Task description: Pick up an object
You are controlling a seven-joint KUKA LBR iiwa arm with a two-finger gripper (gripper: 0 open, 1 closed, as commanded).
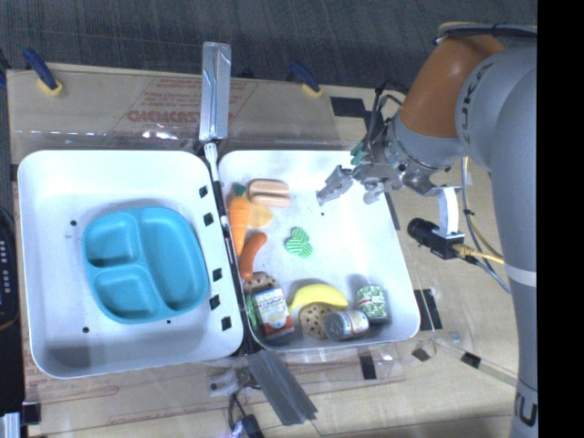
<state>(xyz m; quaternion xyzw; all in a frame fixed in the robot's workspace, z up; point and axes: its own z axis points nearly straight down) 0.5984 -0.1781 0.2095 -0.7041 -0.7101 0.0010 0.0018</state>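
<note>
Nearest the lens: the right bin (401,272) with its front row of a juice carton (270,308), a yellow banana (318,295), a tipped can (347,324) and a small green-labelled tin (371,303), all crowded along the near wall. The left bin (55,245) carries a blue divided tray (144,263). In the right bin's left side lie a carrot (238,219) and a hot-dog bun (268,191); a small green piece (298,241) sits alone mid-floor. The tool (334,187) hangs above the bin's far right area, nothing between its fingers; whether they stand apart or together I cannot tell. Judgement: the isolated green piece is the cleanest candidate, with clearance on all sides. Recommend descending vertically, centred over it, and closing only at floor level
</note>
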